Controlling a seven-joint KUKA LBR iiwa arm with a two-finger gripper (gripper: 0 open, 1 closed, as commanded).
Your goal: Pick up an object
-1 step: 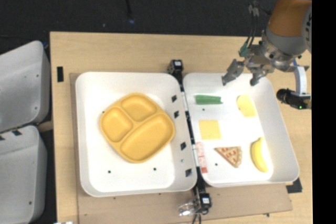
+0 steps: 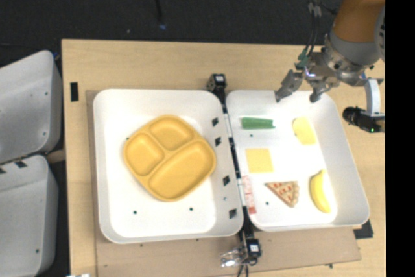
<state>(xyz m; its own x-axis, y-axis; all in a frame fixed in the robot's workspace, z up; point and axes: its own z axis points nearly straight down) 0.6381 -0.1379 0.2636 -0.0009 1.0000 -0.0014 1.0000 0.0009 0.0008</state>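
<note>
My gripper (image 2: pixel 299 91) hangs open over the far edge of the right bin (image 2: pixel 350 159), its two dark fingers spread apart with nothing between them. Below it in that bin lie a green strip (image 2: pixel 257 122), a pale yellow oval piece (image 2: pixel 304 131), a yellow square slice (image 2: pixel 259 160), a pizza wedge (image 2: pixel 284 192) and a banana (image 2: pixel 318 191). The green strip and the oval piece are the closest to the fingers, both a little nearer the camera than the gripper.
The left bin (image 2: pixel 110 204) holds a yellow divided plate (image 2: pixel 170 157) with three compartments. A black clip (image 2: pixel 216 82) sits at the far end of the seam between the bins. White panels (image 2: pixel 26 113) stand off the bench's left side.
</note>
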